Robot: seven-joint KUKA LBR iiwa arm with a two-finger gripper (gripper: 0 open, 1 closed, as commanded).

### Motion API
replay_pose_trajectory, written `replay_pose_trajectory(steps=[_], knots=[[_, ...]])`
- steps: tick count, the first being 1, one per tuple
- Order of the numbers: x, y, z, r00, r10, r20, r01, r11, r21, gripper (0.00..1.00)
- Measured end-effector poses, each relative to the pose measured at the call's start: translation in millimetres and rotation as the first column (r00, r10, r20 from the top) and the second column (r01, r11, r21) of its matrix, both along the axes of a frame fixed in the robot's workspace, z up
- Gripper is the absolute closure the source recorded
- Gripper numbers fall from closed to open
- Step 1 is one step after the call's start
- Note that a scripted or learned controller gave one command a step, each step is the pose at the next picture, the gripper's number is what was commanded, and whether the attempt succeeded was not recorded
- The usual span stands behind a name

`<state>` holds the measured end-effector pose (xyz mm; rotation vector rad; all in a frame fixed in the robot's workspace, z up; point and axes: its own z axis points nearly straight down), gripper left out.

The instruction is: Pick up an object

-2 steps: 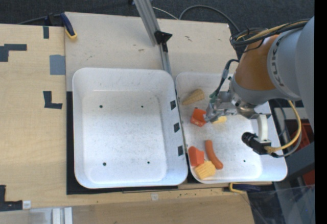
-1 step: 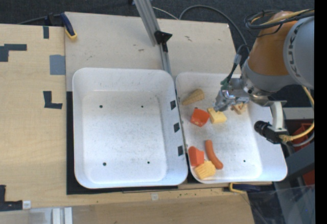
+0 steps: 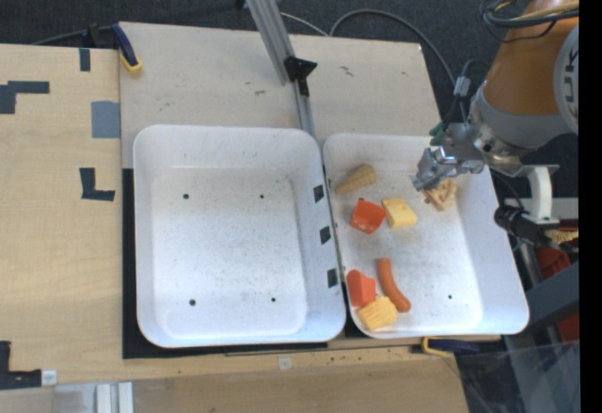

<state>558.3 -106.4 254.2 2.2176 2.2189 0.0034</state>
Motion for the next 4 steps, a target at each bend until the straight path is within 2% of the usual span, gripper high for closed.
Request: replay_pose_trajectory(steps=[1,2,3,4], knots=[[0,0,14,1.000,0.001,-0.004,-0.001,1.000,0.001,1.00],[18,43,5,1.000,0.004,-0.006,-0.004,1.000,0.002,1.00],[30,98,-13,1.000,0.006,-0.008,-0.006,1.000,0.002,1.00],[45,155,-12,1.000,0.007,-0.006,-0.007,1.000,0.003,1.00]])
